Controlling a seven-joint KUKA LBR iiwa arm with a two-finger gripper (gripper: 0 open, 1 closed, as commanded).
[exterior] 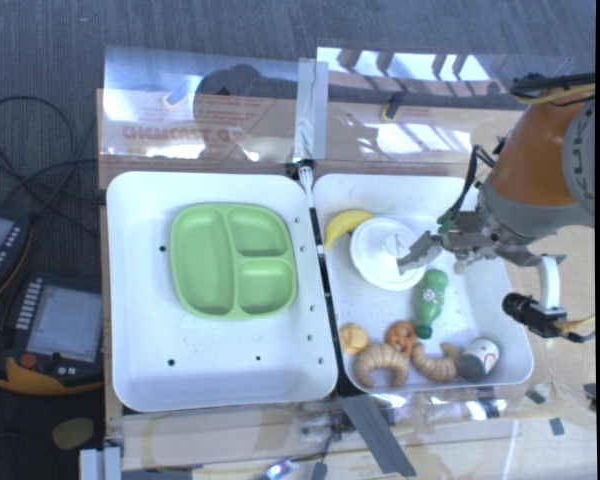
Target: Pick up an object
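Right bin (330, 298): fingers (427, 251) spread open, holding nothing, over the white lid's (380, 253) right edge; green bottle (431, 301) just below them, banana (344, 225) left of the lid.

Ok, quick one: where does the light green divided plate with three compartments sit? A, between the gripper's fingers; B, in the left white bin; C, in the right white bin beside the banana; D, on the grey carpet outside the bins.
B: the light green divided plate lies flat in the left white bin.
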